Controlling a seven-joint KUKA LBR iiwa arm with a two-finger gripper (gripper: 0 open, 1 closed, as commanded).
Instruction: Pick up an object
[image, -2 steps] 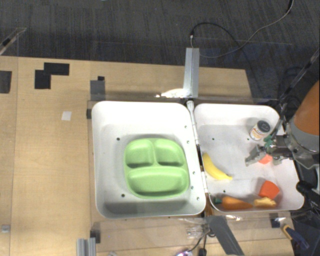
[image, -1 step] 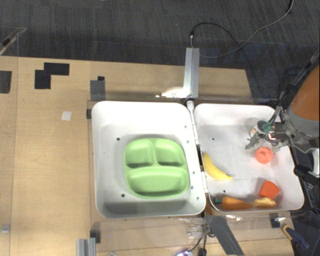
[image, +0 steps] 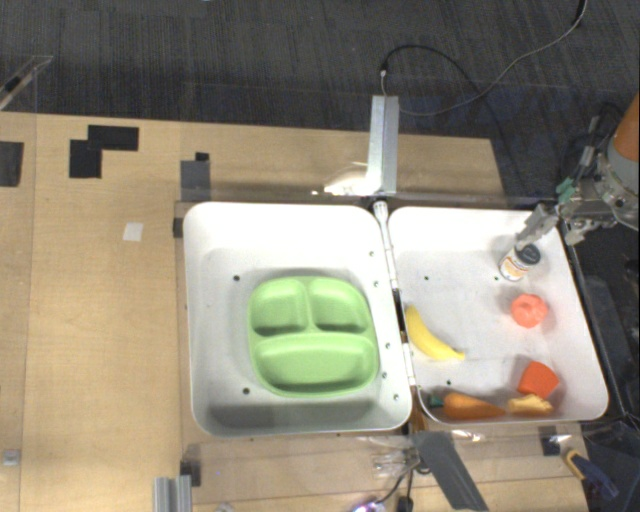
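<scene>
Pale, round and dark-topped, sitting on the floor of the right bin (image: 470, 250) toward its far right corner: a small item (image: 518, 263), likeliest target, directly under the gripper (image: 530, 238). Touching or just apart, cannot tell from this slant. Cannot tell either whether open or shut, nor whether anything is gripped.

Just nearer the camera, a pink-red ball (image: 529, 310). Nearer again, an orange block (image: 538, 378), with a carrot (image: 470, 405) and a yellow scrap (image: 531, 404) along the near wall, and a banana (image: 432, 337) by the dividing wall. Across that wall, in the left bin (image: 215, 300), a green divided tray (image: 312, 333), well apart from the action.

Judged as the approach-and-descend step: poised over the pick, nothing seen lifted yet. Calls next for a straight final drop, closing squarely around the small item, then a vertical lift. Worth minding: round and small, so apt to roll or slip out. Close to the right wall too, so little room for sideways error.
</scene>
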